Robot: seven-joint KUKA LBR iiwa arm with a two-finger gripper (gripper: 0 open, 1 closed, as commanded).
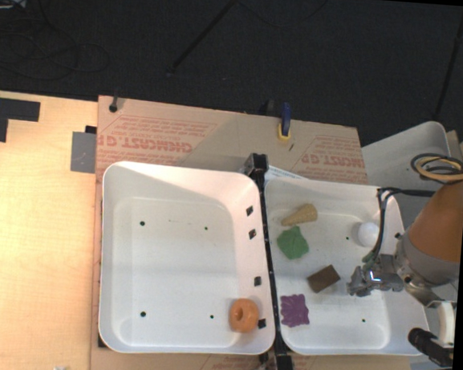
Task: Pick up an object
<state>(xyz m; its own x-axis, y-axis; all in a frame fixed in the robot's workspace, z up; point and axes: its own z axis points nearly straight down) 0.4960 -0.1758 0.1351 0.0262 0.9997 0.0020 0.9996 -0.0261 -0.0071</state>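
In the right bin [338, 343] lie a tan wedge [300, 215], a green lump [293, 243], a brown block [323, 278], a purple flat piece [294, 310] and a white ball [367, 232]. An orange ring [244, 315] rests in the left bin [123, 324], near its front right corner. My gripper [365, 282] hangs low over the right bin, just right of the brown block and below the white ball. Nothing shows between its fingers.
The arm's orange band and grey wrist [440, 239] come in from the right over the right bin's edge. Cardboard [187, 140] lies under both bins. A wooden bench top [25, 243] stretches to the left. A black clip [259, 165] sits where the bins meet at the back.
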